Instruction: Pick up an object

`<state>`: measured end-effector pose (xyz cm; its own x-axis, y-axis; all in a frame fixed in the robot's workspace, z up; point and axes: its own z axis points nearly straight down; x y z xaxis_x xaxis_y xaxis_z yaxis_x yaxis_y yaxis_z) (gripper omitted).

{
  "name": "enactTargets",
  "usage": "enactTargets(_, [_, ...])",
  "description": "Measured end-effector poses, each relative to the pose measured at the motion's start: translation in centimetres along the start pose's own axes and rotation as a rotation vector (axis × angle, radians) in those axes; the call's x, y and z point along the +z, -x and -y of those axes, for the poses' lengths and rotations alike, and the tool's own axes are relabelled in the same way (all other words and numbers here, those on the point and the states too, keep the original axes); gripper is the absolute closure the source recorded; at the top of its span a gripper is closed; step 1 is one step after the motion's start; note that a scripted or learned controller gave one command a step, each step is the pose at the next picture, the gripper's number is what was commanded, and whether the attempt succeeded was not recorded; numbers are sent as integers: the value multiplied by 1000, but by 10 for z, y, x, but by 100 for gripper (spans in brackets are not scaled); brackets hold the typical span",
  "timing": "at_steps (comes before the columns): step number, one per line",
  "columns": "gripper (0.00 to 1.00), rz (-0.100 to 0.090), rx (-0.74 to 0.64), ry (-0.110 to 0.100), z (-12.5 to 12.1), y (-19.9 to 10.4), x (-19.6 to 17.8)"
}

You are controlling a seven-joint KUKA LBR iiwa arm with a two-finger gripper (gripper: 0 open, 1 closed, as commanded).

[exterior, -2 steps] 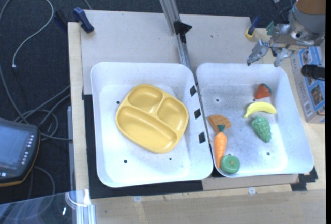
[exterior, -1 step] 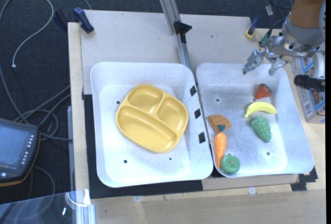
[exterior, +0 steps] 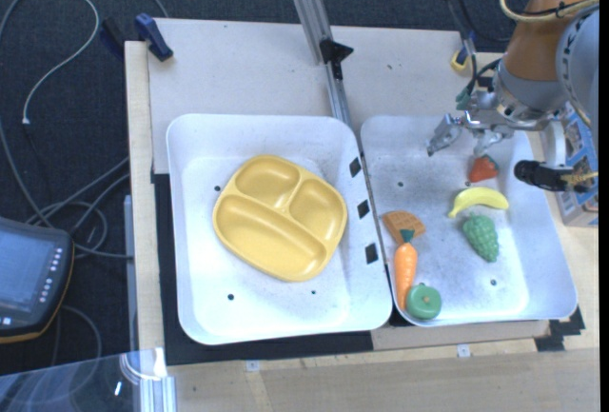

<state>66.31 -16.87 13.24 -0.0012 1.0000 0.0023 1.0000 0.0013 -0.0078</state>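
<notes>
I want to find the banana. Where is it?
The banana lies in the right bin, just above the green grapes and below the red toy, near the bin's far right side.

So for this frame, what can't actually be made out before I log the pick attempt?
- Gripper: too small and blurred in the camera view to tell finger state or whether anything is between them.
- Red object: partly covered by the wrist above it; its identity is unclear.
- Brown piece: too small to identify.
- Arm: cut off by the right edge.
</notes>
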Motion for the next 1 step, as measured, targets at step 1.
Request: enactTargets(1, [100,2,-1,10,-2,0,-16])
